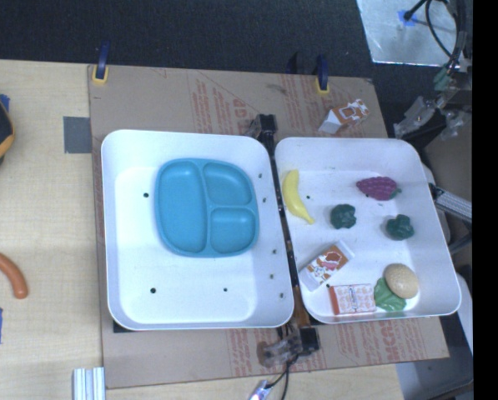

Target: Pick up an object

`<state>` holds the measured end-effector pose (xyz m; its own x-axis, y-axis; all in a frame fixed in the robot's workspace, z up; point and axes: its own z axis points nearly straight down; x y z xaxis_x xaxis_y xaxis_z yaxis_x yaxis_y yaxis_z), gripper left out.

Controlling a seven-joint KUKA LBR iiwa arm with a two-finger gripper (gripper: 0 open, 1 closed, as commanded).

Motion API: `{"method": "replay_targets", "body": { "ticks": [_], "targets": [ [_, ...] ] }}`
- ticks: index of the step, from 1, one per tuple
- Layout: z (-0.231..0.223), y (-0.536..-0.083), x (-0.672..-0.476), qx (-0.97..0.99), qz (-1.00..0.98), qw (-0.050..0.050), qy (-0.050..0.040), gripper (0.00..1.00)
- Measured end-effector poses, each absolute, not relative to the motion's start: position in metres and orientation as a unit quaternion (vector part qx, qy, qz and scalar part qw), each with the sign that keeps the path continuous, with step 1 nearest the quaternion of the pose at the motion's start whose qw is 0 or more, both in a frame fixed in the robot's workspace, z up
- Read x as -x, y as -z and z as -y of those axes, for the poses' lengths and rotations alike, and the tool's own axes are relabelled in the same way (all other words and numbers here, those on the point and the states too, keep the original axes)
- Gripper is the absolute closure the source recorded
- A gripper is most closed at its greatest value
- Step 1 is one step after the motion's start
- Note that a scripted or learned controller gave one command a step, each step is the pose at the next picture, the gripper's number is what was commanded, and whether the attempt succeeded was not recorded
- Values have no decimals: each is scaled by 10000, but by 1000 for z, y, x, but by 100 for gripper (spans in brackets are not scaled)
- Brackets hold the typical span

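L bin [128, 307]: blue divided tray [207, 207], smooth moulded plastic. R bin [436, 248] holds the pickables: banana [296, 196], purple bunch [377, 187], two dark green lumps [343, 216] [399, 227], two small cartons [325, 265] [351, 299], tan round piece [401, 280] on a green one. Judged light, rigid toy food, slick. Banana best candidate: clear of neighbours, grip across its narrow mid-section. Gripper state: cannot tell.

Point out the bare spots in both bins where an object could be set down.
Left bin: bare floor along its near edge and left wall, around the blue divided plate. Right bin: a bare strip along its far wall, above the banana and purple piece. Its near corner is crowded with cartons.
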<state>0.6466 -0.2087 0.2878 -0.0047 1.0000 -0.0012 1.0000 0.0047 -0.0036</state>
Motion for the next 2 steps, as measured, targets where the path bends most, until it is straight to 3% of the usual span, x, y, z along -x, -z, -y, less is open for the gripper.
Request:
{"method": "replay_targets", "body": {
  "ticks": [1,2],
  "targets": [
    [212,-146,-582,7053,7089,27,-24,0],
    [204,-91,-656,7056,7086,20,-14,0]
  ]
}}
